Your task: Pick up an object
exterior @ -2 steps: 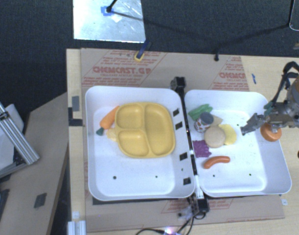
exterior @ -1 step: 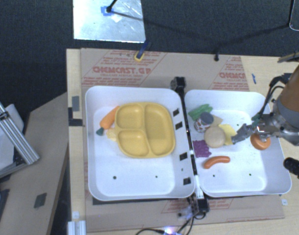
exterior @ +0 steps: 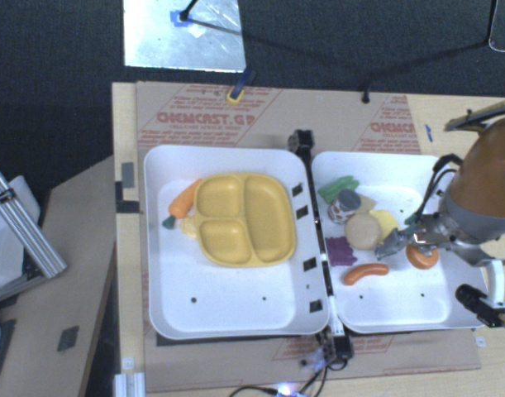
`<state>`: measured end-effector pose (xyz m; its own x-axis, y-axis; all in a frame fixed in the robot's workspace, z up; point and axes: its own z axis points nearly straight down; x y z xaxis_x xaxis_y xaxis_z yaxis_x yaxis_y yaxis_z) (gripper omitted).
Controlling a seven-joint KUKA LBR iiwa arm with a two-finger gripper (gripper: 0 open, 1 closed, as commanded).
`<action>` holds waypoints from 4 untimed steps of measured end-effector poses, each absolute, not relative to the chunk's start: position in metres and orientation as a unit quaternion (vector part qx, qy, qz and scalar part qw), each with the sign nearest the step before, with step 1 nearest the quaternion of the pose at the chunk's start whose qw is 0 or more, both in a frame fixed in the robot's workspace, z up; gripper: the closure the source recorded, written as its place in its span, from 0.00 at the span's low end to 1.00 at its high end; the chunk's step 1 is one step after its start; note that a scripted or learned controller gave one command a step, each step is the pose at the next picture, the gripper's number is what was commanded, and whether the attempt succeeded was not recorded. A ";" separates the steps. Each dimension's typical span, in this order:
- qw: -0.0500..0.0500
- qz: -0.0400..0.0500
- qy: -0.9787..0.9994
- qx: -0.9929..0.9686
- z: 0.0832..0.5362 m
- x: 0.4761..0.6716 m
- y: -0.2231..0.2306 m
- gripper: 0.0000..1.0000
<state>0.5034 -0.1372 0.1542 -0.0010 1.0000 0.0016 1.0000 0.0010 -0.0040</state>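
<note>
Two shallow white bins sat side by side on the worktop (exterior: 128, 304). L bin (exterior: 235, 304) held a yellow divided plate (exterior: 240, 219) w/ three compartments, an orange toy carrot (exterior: 183, 198) touching its left rim and a small yellow piece (exterior: 188, 227) tucked just beside that rim. R bin (exterior: 401, 304) held the clutter: green toy (exterior: 337, 188) near the divider, a small can-like item (exterior: 345, 207) just below it, a round beige ball (exterior: 362, 231) touching a yellow piece (exterior: 386, 221), a purple toy (exterior: 340, 251) at the ball's lower left, a toy sausage (exterior: 366, 273) nearer the front, and an orange round toy (exterior: 422, 257) on the right. Arm (exterior: 483, 197) reached in from the right; gripper (exterior: 396, 245) sat low over the R bin, between ball and orange round toy, just beside both. Whether the fingers were wide or narrow: can't tell, too blurred. Nothing visibly between them.
</note>
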 end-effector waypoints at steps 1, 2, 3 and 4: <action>0.002 0.001 -0.707 -0.707 0.109 0.500 -0.129 0.00; -0.003 -0.006 -0.707 -0.707 0.090 0.506 -0.127 0.00; -0.012 -0.006 -0.707 -0.707 0.102 0.508 -0.131 1.00; -0.003 -0.002 -0.709 -0.706 0.166 0.513 -0.131 1.00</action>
<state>0.5126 -0.1315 0.1663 -0.0045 1.0000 -0.0017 1.0000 0.0045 0.0073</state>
